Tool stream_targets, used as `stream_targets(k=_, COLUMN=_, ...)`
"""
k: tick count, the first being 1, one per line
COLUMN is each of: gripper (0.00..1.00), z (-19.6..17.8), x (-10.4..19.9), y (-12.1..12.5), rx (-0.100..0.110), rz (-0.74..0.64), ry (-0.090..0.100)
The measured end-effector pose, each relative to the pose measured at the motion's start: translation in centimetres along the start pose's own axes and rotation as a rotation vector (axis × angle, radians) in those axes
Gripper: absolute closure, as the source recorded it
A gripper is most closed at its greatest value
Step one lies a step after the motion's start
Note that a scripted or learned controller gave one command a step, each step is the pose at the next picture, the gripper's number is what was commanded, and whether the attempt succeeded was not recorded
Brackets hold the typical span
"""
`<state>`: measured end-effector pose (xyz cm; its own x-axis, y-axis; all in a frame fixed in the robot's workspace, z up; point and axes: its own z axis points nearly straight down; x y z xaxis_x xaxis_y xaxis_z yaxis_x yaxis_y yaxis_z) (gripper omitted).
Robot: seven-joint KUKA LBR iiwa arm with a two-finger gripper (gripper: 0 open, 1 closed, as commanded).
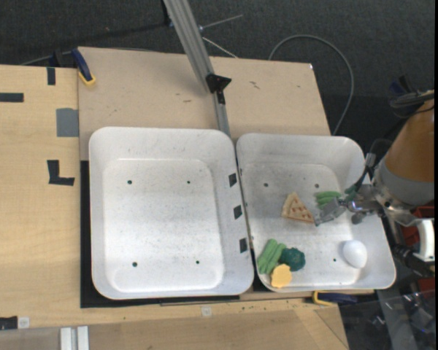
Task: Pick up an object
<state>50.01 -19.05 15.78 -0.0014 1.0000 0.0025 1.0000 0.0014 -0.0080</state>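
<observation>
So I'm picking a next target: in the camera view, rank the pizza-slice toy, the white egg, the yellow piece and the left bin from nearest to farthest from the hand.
1. Pizza-slice toy, just left of the hand.
2. White egg, below and right of it.
3. Yellow piece, at the right bin's front edge.
4. Left bin, across the divide.

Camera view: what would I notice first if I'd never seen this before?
Probably the orange-banded arm poking in from the right, its gripper low over the right bin beside a tan wedge-shaped toy. Next, the bright cluster at that bin's front edge: green pieces, a dark teal lump, a yellow piece, and a white ball in the corner.
</observation>
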Motion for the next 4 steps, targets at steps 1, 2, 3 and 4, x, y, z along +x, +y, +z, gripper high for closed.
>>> stream_targets(k=1, gripper=0.00, z=4.6, x=-0.5, y=-0.4, rx=-0.001, rz=0.001, ry=-0.001)
stream_targets(k=2, gripper=1.00, z=3.3, x=-0.4, y=-0.3, rx=-0.005, rz=0.000, ry=-0.002)
stream_targets(k=3, gripper=1.00, z=-1.9, x=-0.6, y=0.8, rx=-0.012, rz=-0.001, ry=-0.004)
stream_targets(k=4, gripper=1.00, z=-7.6, x=-0.4, y=0.0, rx=-0.012, rz=0.000, ry=-0.004)
